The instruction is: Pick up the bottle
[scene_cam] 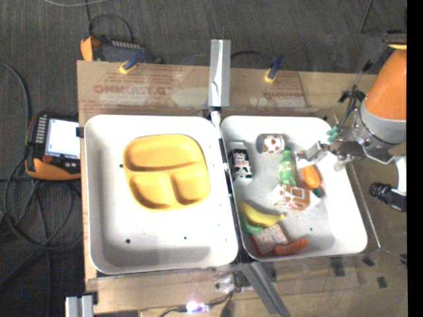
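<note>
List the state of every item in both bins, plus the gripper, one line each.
yellow tray: flat in the left bin, upright.
green bottle: lying on its side in the right bin, not gripped.
can: lying on its side.
banana: lying flat.
carrot: lying flat beside the bottle.
small carton: lying flat.
gripper: over the right bin's far right, holding nothing visible.
</note>
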